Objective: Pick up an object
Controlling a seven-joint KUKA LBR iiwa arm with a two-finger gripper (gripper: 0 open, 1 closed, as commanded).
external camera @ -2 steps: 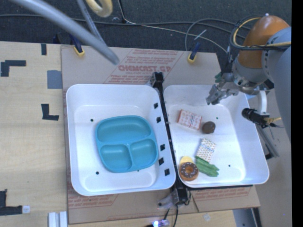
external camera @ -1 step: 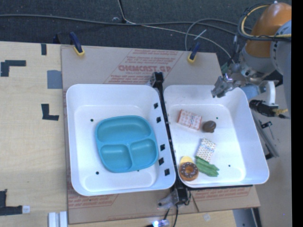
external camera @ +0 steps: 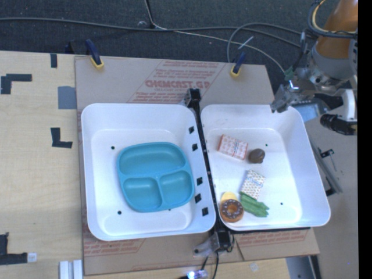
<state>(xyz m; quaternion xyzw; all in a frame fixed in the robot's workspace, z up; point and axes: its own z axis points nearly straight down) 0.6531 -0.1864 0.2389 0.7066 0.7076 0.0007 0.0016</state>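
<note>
Gripper [external camera: 281, 104] over right bin's [external camera: 302, 156] far corner; finger state unreadable. Items lie below-left; centre over brown ball [external camera: 256, 155] before descending.

two white bins [external camera: 93, 156], one blue tray [external camera: 155, 176], five small items [external camera: 233, 147] in the right bin.

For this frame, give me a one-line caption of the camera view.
Gripper poised over the right bin's far corner; doughnut, wafer and small items untouched, blue tray in left bin.
</note>
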